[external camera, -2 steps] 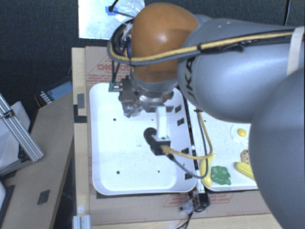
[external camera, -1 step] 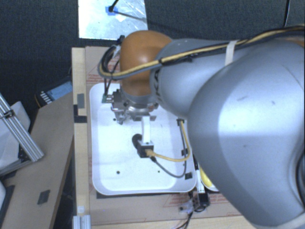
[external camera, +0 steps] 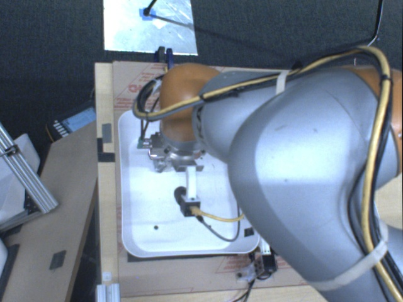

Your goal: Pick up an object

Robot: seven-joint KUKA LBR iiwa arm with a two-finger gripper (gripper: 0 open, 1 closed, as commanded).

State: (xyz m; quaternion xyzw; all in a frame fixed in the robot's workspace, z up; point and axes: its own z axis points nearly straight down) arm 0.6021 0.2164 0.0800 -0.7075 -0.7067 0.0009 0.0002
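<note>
My gripper (external camera: 171,162) hangs low over the left white bin (external camera: 135,231), in the bin's upper middle part. The orange band of the wrist (external camera: 182,99) sits right above it and hides most of it. I make out no object between or under the gripper. The large grey arm (external camera: 302,168) hides the right side of this bin and the whole of the other bin. A tiny dark speck (external camera: 156,227) lies on the bin floor near the front.
The bins rest on a cardboard sheet (external camera: 126,87). A shiny silver panel (external camera: 150,17) lies beyond the far edge. Aluminium rails (external camera: 25,175) stand at the left. A small plug with wires (external camera: 261,266) lies at the front edge.
</note>
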